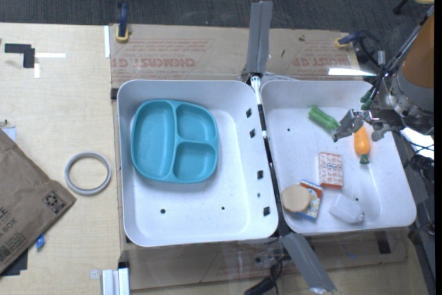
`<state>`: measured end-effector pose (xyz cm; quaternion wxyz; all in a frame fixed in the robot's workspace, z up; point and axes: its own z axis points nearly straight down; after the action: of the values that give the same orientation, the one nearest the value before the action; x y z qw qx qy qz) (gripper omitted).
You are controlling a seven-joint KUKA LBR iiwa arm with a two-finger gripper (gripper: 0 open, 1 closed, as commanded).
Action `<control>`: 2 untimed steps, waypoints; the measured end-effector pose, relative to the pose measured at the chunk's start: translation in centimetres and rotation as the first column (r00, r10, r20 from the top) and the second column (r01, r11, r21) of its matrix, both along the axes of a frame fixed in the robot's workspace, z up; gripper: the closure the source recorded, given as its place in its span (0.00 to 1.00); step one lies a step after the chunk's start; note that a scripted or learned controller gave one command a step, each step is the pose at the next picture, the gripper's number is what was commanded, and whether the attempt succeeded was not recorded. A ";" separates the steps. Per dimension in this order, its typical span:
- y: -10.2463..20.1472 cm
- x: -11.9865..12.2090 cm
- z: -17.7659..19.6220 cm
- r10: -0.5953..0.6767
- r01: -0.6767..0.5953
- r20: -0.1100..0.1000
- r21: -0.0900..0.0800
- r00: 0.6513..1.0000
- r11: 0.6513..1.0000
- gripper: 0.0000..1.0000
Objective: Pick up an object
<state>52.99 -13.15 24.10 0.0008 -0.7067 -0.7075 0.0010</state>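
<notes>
Your tool point(359, 122) sits over the upper right part of the right bin point(276, 148), reaching in from the right edge. Its dark fingers splay apart with a clear gap between them, and nothing sits in that gap.

Just to the tool's left, close to its left fingertip, lies the green object point(322, 117), slanted on the bin floor. Directly below the tool, almost touching it from your viewpoint, you see the orange carrot-shaped item point(362, 143); whether it touches a finger you cannot tell. Further down and to the left lies the small red-and-white packet point(331, 170), apart from the tool. Lower still, near the bin's front wall, a round tan item point(297, 199) rests on a small colourful packet point(312, 204), and to their right lies a pale crumpled item point(347, 210), hard to make out against the white floor.

Well to the tool's left, across the divider, the left bin point(138, 217) holds a blue sectioned plate point(175, 141). Beyond that bin, on the counter point(48, 100), you have a grey tape ring point(88, 172) and the corner of a brown cardboard box point(24, 204).
</notes>
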 end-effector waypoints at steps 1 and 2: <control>4.0 -5.3 -5.1 0.084 -0.084 -0.001 0.001 0.996 0.996 0.00; -1.2 -4.1 -14.1 0.235 -0.235 0.002 0.001 0.972 0.972 0.00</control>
<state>48.87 -14.34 10.05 0.0003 -0.6182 -0.7861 0.0002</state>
